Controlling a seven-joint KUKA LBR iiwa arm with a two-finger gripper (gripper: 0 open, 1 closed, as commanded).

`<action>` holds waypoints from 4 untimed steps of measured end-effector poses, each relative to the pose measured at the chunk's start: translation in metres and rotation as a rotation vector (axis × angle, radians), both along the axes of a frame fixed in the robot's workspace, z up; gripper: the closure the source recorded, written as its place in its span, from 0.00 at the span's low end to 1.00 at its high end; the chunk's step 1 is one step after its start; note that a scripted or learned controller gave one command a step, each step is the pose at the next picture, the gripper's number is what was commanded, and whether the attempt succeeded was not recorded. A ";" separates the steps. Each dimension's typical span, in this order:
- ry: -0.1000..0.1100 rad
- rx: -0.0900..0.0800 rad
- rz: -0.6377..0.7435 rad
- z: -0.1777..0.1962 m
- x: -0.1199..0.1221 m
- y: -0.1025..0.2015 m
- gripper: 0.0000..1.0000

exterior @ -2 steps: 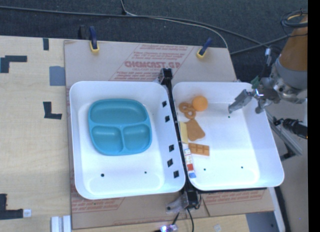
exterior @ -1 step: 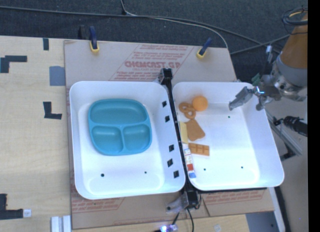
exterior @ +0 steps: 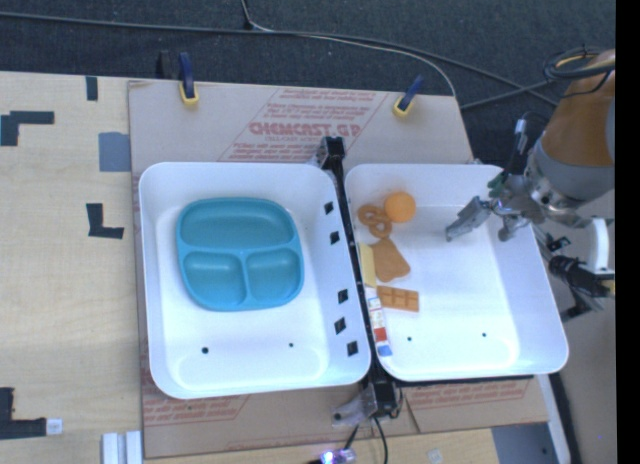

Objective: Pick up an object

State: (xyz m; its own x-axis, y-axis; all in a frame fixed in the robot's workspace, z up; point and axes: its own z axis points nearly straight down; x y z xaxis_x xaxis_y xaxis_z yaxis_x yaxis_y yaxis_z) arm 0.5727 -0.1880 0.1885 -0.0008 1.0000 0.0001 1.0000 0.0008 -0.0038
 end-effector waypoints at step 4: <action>-0.006 0.000 0.001 -0.048 0.001 0.001 1.00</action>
State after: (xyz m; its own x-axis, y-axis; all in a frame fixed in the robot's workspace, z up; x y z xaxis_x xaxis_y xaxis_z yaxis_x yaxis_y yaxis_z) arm 0.5734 -0.1865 0.1401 -0.0019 1.0000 -0.0002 1.0000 0.0019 0.0026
